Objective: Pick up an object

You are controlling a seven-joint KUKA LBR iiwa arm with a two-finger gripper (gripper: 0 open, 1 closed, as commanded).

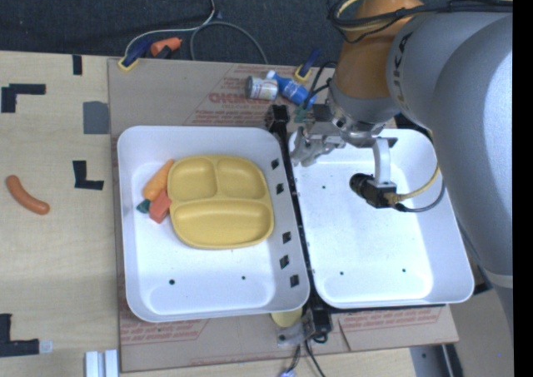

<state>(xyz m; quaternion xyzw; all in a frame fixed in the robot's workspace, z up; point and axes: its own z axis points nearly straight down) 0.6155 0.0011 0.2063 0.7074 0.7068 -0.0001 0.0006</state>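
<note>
With the gripper (321, 144) at the right white bin's (383, 284) 11 o'clock corner, its state indeterminable, the yellow plastic divided tray (221, 200) in the left white bin (200, 296) risks slipping from a rim-only grasp.

A sausage-shaped orange toy (27, 195) lies on the wooden bench (50, 284), well left of the bins. Behind them, on the cardboard sheet (158, 105), sits a blue and silver clamp (275, 86). An orange-handled clamp (150, 49) grips the sheet's far left corner, beside a cable (208, 22).
</note>
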